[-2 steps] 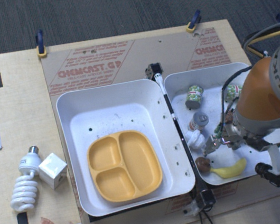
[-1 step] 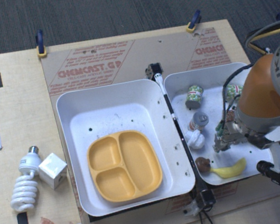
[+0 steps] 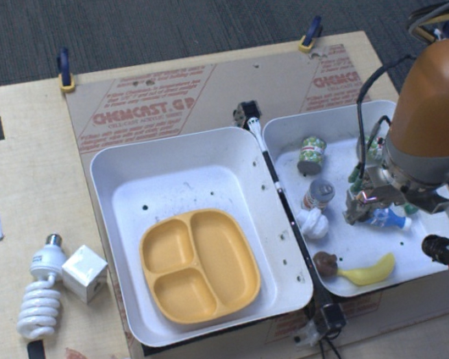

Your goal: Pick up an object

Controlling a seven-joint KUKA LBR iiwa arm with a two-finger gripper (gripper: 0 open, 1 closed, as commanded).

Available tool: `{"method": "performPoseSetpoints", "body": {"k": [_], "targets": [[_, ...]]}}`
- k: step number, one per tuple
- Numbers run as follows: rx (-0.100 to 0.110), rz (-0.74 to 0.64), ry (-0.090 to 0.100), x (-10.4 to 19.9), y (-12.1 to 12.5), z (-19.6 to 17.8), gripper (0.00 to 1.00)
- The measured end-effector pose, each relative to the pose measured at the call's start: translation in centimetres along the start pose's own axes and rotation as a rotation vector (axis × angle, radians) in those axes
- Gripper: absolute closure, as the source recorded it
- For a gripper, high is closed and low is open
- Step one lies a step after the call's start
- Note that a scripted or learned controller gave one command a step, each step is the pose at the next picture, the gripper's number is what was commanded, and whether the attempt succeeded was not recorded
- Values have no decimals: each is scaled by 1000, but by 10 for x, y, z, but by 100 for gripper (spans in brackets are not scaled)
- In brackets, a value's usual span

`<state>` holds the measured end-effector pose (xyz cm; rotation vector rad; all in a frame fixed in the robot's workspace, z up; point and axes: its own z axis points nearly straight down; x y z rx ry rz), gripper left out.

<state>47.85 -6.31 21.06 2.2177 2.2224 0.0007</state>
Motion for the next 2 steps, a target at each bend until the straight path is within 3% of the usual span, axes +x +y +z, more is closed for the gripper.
{"method": "performPoseSetpoints", "body": {"k": [1,2], "targets": [[1,1,0,-50,50,26,100],[2,0,0,-79,116,33,100]]}}
